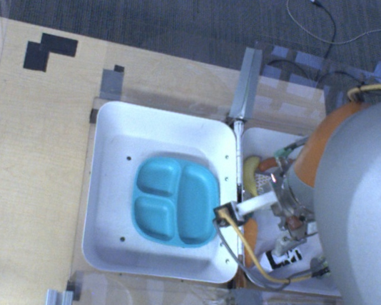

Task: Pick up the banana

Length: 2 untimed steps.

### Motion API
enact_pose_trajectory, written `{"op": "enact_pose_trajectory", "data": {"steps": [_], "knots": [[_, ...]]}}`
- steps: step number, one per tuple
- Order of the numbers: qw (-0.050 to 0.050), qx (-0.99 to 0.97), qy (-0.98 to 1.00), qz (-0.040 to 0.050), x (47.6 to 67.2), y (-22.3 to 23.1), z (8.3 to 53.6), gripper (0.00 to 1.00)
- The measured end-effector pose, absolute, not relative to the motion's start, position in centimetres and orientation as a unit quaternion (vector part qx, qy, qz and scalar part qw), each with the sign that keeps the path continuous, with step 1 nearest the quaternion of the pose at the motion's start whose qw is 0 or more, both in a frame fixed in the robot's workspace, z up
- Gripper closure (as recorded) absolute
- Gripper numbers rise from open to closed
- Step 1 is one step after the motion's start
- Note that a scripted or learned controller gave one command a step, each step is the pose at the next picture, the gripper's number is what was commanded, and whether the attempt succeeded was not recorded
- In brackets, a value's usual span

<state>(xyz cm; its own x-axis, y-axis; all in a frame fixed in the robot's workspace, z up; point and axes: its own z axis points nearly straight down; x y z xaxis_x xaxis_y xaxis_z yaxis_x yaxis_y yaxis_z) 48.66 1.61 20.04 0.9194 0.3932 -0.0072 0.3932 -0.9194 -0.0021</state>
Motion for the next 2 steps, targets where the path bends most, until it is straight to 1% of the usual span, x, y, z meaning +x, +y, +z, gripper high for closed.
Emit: {"op": "enact_pose_trajectory", "data": {"steps": [1, 2], "knots": [[0.0, -0.984, -0.176, 0.0035, 56.63, -1.16, 18.01, 0.0], [0.0, -0.984, -0.18, 0.0075, 56.64, -1.07, 18.61, 1.0]]}}
